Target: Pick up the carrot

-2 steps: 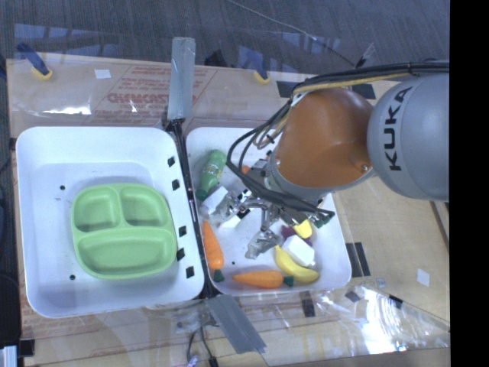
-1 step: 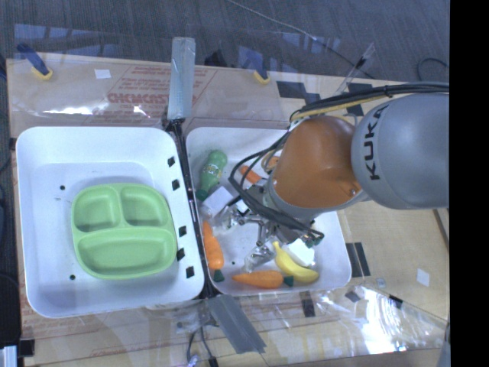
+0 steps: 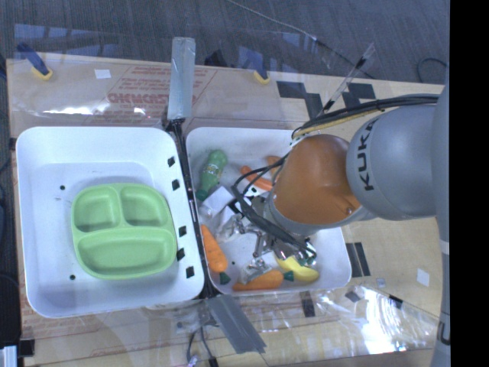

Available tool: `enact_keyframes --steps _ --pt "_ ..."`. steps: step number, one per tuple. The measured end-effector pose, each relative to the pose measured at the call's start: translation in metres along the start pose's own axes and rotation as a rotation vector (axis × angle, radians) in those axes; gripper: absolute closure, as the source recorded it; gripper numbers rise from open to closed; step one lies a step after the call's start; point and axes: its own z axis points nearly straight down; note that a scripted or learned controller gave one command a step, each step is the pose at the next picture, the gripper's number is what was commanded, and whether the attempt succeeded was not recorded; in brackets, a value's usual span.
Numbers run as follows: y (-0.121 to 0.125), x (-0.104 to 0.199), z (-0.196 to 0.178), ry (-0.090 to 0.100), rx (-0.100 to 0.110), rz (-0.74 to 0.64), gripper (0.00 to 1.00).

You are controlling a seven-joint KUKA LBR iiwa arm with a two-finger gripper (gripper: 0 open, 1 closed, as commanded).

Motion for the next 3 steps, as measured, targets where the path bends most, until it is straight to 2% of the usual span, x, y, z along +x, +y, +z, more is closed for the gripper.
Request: enact_keyframes --steps 1,2,3 --pt "0.002 -0.002 -0.010 -0.001 0.000 -0.011 1.00" --pt "-0.020 -0.001 0.000 -0.003 0.001 -0.094 1.00" --pt "-0.054 -0.003 -0.001 -0.003 0.002 -0.324 1.00"
